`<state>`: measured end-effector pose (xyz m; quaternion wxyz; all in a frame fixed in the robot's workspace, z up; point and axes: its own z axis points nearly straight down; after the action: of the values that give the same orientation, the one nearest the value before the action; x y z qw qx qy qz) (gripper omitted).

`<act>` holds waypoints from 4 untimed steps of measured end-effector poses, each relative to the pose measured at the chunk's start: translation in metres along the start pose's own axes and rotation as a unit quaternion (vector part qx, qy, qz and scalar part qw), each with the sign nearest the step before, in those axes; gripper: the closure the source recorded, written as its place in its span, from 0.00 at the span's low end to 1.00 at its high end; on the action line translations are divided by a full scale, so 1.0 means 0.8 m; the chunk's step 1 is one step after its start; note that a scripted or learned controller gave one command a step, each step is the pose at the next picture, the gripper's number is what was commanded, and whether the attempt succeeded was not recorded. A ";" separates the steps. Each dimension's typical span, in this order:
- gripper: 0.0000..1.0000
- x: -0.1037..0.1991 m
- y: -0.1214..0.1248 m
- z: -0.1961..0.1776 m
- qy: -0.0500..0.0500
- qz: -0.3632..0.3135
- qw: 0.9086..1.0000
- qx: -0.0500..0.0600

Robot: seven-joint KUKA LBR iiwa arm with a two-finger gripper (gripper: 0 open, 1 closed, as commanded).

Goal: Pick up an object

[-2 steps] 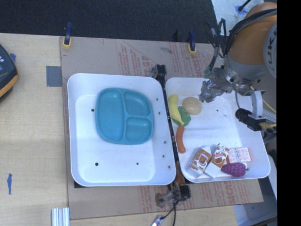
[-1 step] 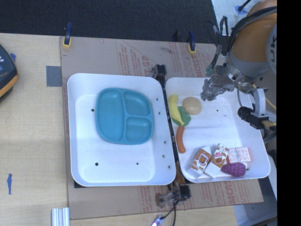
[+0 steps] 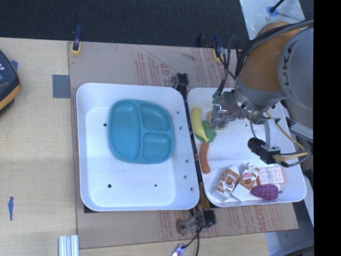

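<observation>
My gripper (image 3: 217, 119) hangs low in the right bin (image 3: 234, 145), close to its left wall and under the grey and orange arm. Its tip sits right beside a yellow banana-shaped toy (image 3: 197, 122) and a green piece (image 3: 208, 135). An orange carrot-like stick (image 3: 204, 158) lies just below them. At the bin's front lie a few small printed packets (image 3: 229, 183) and a purple grape bunch (image 3: 265, 191).
The left bin (image 3: 96, 185) holds a blue divided plate (image 3: 141, 130). A black cable bracket (image 3: 262, 150) from the arm hangs over the right bin. A yellow and black device (image 3: 7, 84) lies at the bench's far left.
</observation>
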<state>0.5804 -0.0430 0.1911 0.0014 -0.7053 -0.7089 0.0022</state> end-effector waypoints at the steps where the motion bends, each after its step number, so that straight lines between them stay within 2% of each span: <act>1: 1.00 0.052 -0.031 0.000 0.000 0.000 1.000 0.000; 2: 1.00 0.100 0.068 -0.075 0.001 0.000 1.000 -0.002; 3: 1.00 -0.002 0.026 -0.042 0.000 0.001 1.000 -0.001; 4: 1.00 -0.061 0.000 0.000 -0.001 0.001 1.000 0.000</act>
<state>0.5806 -0.0919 0.1913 0.0009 -0.7058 -0.7084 0.0024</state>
